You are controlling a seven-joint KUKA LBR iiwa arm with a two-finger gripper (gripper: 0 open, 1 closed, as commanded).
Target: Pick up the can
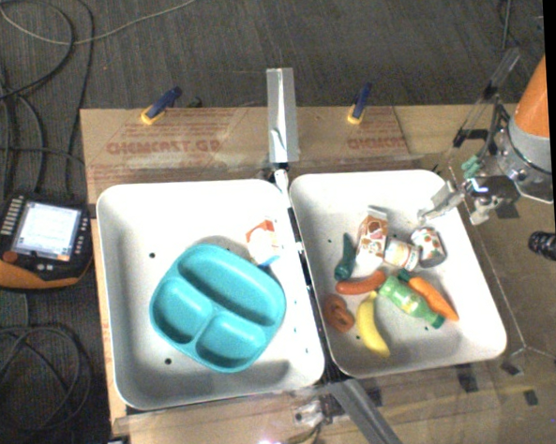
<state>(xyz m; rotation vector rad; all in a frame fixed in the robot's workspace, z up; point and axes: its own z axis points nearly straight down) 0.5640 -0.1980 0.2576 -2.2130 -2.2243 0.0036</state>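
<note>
1. tabletop (105, 152): we note brown cardboard under two white bins set side by side, with two clamps on the far edge.
2. left bin (119, 226): we see a teal divided plate (219, 306) lying in it, and a small red-and-white carton (262, 243) touching the plate's far rim.
3. right bin (472, 326): it carries a cluster of play food near its middle.
4. arm (535, 116): grey with an orange band, it comes in over the right bin's far right corner.
5. hand (446, 199): it hangs above the bin's far right rim, a slim finger angled toward the cluster; we cannot tell whether it is released or clenched, and nothing shows in it.
6. food items: a yellow banana (371, 324), an orange carrot (433, 294), a green bottle (407, 299), a red sausage (360, 284), a brown doughnut (336, 311).
7. can (397, 252): it lies on its side in the right bin, in the cluster's far part, just beyond the green bottle and apart from the hand.
</note>
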